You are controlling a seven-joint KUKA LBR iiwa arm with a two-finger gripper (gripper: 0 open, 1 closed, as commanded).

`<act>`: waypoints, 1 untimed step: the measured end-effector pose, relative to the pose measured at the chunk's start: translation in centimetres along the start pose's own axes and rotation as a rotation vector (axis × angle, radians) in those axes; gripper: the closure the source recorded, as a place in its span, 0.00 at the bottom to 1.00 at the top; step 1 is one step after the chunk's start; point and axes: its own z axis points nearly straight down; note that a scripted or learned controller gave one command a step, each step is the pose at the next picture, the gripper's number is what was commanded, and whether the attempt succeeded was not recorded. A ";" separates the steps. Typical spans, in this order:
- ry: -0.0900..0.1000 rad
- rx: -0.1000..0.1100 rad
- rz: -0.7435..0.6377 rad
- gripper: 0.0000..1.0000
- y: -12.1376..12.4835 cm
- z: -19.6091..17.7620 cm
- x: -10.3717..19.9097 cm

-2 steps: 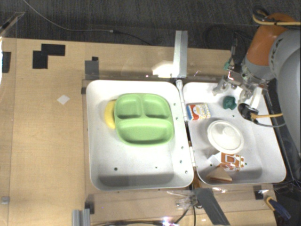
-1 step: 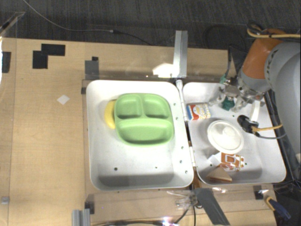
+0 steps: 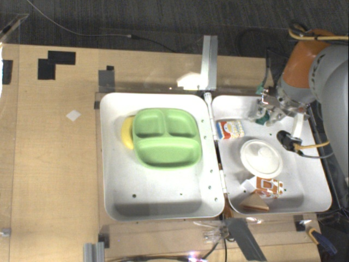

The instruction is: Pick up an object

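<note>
Gripper (image 3: 268, 111) hovers at the far end of the right bin (image 3: 322, 192), how wide it stands I cannot tell, nothing visibly held, so this reads as the approach: next, drop onto 1 object, perhaps the small carton (image 3: 230, 129) beside the white bowl (image 3: 262, 157).

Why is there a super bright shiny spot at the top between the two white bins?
In the camera view, light glares off the metal divider post and the bench beside it, washing that patch white; the left bin is shaded along its near wall, and the tool looks slightly blurry.
</note>
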 end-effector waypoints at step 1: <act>0.000 0.003 -0.196 1.00 -4.1 -8.7 6.5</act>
